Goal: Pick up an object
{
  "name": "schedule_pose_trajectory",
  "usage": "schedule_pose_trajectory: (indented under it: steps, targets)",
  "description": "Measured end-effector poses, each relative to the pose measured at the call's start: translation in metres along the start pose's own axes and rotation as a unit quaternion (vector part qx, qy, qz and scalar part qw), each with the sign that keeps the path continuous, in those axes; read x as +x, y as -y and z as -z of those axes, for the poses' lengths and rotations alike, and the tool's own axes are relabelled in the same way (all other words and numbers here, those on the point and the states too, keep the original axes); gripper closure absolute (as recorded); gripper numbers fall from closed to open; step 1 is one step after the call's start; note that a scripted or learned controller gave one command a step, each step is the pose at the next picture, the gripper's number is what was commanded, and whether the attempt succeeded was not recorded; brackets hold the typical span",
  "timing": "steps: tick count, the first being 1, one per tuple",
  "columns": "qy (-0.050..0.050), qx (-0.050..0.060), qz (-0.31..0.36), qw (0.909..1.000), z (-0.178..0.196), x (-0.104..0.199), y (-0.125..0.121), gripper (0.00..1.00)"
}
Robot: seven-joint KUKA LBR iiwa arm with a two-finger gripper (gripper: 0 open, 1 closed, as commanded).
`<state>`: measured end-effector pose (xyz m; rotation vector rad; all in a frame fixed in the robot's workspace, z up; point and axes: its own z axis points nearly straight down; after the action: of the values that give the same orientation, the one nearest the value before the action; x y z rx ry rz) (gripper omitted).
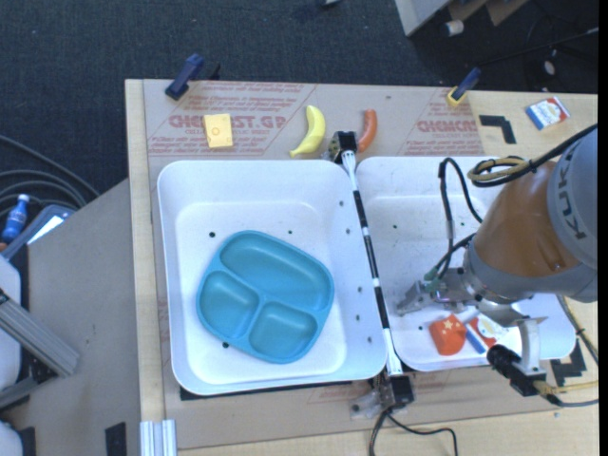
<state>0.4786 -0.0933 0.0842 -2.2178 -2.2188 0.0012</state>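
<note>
Lowering the gripper (418, 297) straight down before lifting should help; I cannot tell its state. The orange object (446, 334) lies near.

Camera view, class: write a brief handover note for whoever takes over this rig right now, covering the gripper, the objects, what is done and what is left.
Gripper: low in the right bin, near its left wall; finger state unclear, nothing seen held.
Objects: orange-red object lies on the right bin's floor beside the gripper; blue divided plate sits in the left bin; banana lies on the bench behind the bins.
Done: nothing visibly lifted.
Left: grasp and lift one object.
</note>
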Motion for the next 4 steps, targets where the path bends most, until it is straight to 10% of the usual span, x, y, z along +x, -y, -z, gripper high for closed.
schedule_pose_trajectory:
  steps: [1,2,3,4]
  targets:
    - [0.001,-0.001,-0.001,1.0,0.01,0.0,0.0,1.0]
    - [0.002,-0.002,0.0,1.0,0.193,-0.042,0.0,1.0]
    - [0.001,-0.002,0.0,1.0,0.193,-0.042,0.0,0.0]
    - [0.001,0.0,0.0,1.0,0.016,-0.013,0.0,0.0]
